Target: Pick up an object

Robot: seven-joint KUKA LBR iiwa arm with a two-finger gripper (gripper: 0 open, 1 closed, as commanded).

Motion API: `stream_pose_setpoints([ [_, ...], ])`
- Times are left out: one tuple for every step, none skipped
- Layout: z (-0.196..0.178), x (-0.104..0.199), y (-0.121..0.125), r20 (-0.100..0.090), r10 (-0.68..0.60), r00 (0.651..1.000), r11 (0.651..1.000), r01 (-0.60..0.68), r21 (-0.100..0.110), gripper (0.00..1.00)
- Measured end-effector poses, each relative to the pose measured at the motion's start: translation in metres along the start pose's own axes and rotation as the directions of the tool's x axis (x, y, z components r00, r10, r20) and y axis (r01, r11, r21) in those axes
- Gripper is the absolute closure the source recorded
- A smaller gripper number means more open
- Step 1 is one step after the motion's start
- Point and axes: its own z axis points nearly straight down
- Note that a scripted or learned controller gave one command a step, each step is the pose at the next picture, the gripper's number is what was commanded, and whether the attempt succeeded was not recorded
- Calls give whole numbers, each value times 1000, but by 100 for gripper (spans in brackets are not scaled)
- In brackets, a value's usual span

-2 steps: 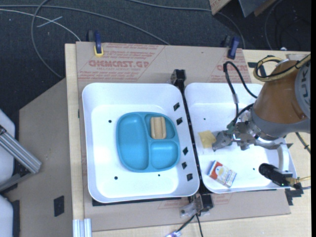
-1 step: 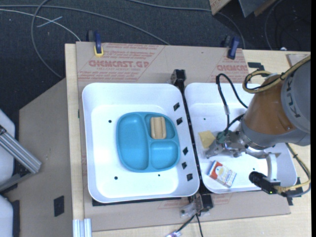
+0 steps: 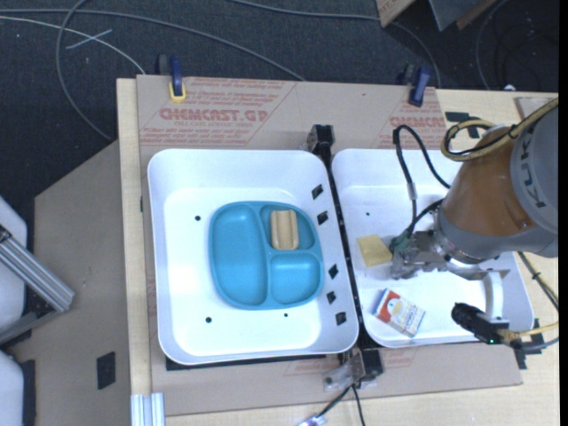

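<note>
Bench and bins, seen from above at a slant. The landmark is the black divider strip [image 3: 333, 238] that runs between the two shallow white plastic bins.

Left of the divider lies the left white bin [image 3: 177, 264]; it holds a blue three-compartment plastic plate [image 3: 253, 260] near its centre. A tan, block-shaped wooden piece [image 3: 283, 229] rests in the plate's upper compartment on the side nearer the divider, so the raised walls keep it from sliding.

Right of the divider lies the right white bin [image 3: 377, 171], into which the grey and orange arm [image 3: 497, 202] reaches. Its two-finger gripper [image 3: 410, 254] hangs low, just right of a pale yellow, roughly square sponge-like block [image 3: 374, 251], which sits close beside the divider. This block appears to be the intended target, judging by the gripper's nearness. Whether the gripper touches it, or stands apart or together, cannot be told: the wrist hides that.

Below the block, also close to the divider, lies a small white, red and blue printed carton [image 3: 398, 312], flat and tilted.
</note>
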Motion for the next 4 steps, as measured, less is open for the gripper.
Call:
stream_pose_setpoints([
  [-44,-4,3,3,-1,1000,1000,1,-5,100],
  [-107,-6,2,3,-2,1000,1000,2,-7,100],
  [-171,-5,2,3,-3,1000,1000,3,-9,100],
  [-168,-5,3,3,-2,1000,1000,2,-3,100],
])
